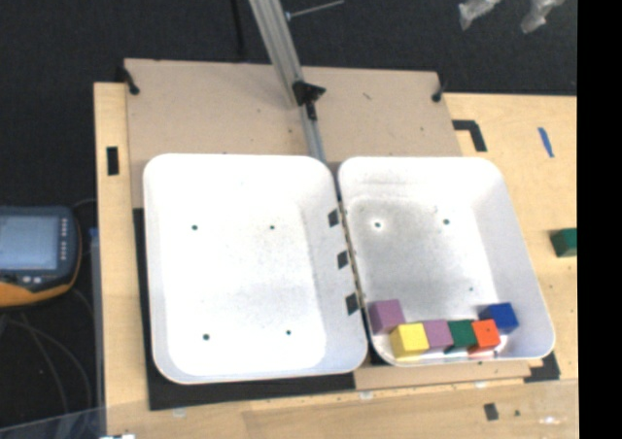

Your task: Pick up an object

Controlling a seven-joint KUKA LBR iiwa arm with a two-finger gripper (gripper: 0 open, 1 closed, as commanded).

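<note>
- Left bin [243, 262]: smooth white plastic, rounded corners.
- Right bin [437, 233]: scuffed grey floor; small blocks crowd its near edge — purple cube [387, 314], yellow cube [410, 339], orange block [485, 334], blue block [500, 316], squarish, no clear long axis.
- Gripper [516, 6]: top right, above dark floor, fingers spread apart, holding nothing.

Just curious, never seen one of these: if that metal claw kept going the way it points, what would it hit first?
Probably the black floor mat below the claw; depth is unclear.
</note>
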